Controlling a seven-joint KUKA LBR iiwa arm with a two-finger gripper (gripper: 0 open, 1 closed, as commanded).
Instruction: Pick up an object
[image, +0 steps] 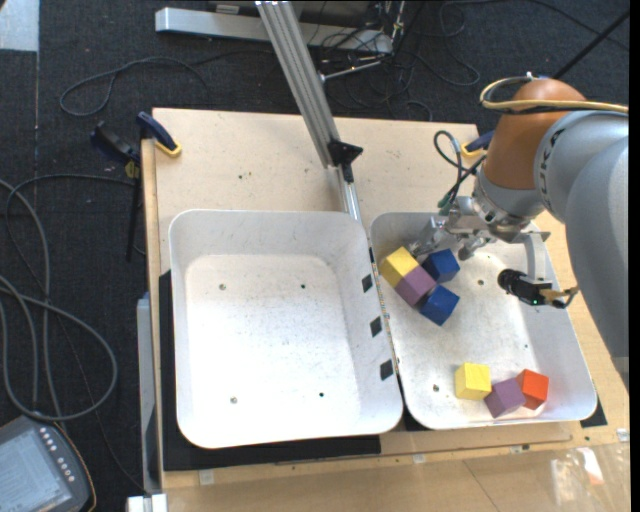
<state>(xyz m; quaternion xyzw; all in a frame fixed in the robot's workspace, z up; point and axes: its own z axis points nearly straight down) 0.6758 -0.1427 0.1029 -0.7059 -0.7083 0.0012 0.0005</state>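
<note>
Dark carpet w/ loose cables surrounds a tan bench (250, 160) that carries two shallow white bins side by side; a metal pole slants down from the top toward the gap between them. Left bin (190, 300) has no blocks in it. Right bin (560, 370) holds all of them: a tight cluster near its upper left w/ a yellow block (399, 264), a purple block (415, 285), a blue block (441, 266) and a second blue block (439, 305), plus a loose group near the lower edge w/ a small yellow block (472, 380), a purple one (504, 396) and an orange one (535, 386).

Arm comes in from the right, wrist low over the cluster. Claw (447, 238) sits just above and beside the upper blue block, but can't tell how it is set or whether it has hold of anything; the wrist hides that.

Risks, as I judge them: cluster blocks touch or nearly touch, so there's little room to get down alongside one. Likely outcomes: landing on a block top instead of straddling it, shoving the neighbours apart, or catching a corner only so the block twists and drops on the lift. Bin wall is also near on that side, so a pushed block could jam against it. Wrist cables hang near the bin rim and could snag.
</note>
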